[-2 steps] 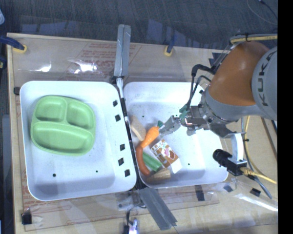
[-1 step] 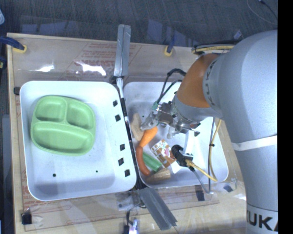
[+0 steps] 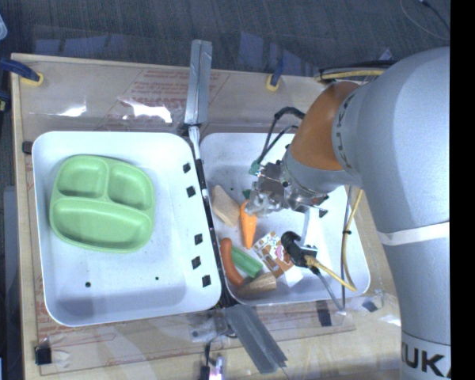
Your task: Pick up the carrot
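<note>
Arm (image 3: 416, 172): entered from 3 o'clock.
Claw (image 3: 257, 203): placed at carrot's top; closure cannot be told.
Carrot (image 3: 248, 226): right bin (image 3: 356, 260), centre, tilted.
Risk: slip judged likely, neighbouring clutter dragged along.

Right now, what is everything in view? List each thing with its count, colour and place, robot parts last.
bins: 2, white, side by side on the bench
divided plate: 1, green, left bin
carrot: 1, orange, right bin, directly under the gripper
wooden block: 1, tan, right bin, left of the carrot
sausage: 1, orange-red, right bin near the divider
green piece: 1, right bin, beside the sausage
packet: 1, multicoloured, right bin
arm: 1, grey with orange band, from the right
gripper: 1, over the carrot's top
</note>
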### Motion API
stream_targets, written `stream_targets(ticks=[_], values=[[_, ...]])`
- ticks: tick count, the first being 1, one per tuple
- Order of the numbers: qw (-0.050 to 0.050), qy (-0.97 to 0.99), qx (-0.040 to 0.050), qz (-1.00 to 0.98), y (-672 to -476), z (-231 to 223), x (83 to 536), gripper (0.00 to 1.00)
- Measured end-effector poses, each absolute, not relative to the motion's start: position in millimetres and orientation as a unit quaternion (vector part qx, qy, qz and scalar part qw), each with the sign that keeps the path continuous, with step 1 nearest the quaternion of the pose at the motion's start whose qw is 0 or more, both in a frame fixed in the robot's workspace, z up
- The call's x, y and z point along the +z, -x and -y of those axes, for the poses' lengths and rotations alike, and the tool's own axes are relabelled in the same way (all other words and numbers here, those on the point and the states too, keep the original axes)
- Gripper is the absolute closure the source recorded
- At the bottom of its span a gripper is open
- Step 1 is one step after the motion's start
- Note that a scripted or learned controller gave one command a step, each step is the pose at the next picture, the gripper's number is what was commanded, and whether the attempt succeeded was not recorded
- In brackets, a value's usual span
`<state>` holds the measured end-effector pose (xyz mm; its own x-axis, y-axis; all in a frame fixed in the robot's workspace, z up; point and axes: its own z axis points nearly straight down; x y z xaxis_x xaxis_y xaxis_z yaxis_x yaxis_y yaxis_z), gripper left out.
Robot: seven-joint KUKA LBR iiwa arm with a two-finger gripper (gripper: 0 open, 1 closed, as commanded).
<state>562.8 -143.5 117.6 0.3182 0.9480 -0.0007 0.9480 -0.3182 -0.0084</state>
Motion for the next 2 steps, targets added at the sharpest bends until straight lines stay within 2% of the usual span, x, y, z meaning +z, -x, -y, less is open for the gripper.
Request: stream_targets(ticks=[1, 2], values=[[0.003, 0.846, 0.0020, 0.534, -536.2, 91.9, 89.1, 1.00], [0.003, 0.793, 0.0021, 0.609, -506.6, 81.6, 189.1, 1.00]])
